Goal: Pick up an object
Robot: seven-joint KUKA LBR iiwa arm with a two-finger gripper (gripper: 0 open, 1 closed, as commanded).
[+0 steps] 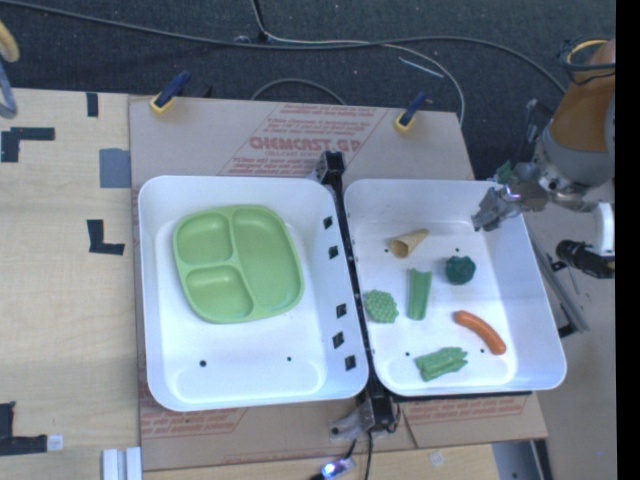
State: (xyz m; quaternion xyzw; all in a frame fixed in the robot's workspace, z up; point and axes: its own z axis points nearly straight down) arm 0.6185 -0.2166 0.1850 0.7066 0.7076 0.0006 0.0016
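Two shallow white bins sit side by side on a brown cardboard sheet point(300, 138) that covers the surface. The left bin point(160, 298) holds a green divided plate point(238, 263) with three compartments, lying flat in the bin's upper half. The right bin point(525, 298) carries the small toy foods: a tan cone point(408, 242) near the upper middle, lying on its side; a dark green broccoli piece point(459, 269) to the right of it; a light green flat strip point(418, 294) standing roughly vertical in the frame below the cone; a rough green round piece point(380, 306) just left of that strip, close to the bin's left wall; an orange sausage-like piece point(480, 331) slanting toward the lower right; and a knobbly green piece point(441, 362) near the bin's lower edge. All of these lie apart from one another on the bin floor. The arm enters at the upper right of the frame, its orange band point(580, 113) above the grey wrist. The gripper point(492, 213) hangs over the upper right part of the right bin, close to its right wall and well apart from the cone and the broccoli piece. Whether the fingers are spread or closed cannot be told from this view, and nothing is seen between them.
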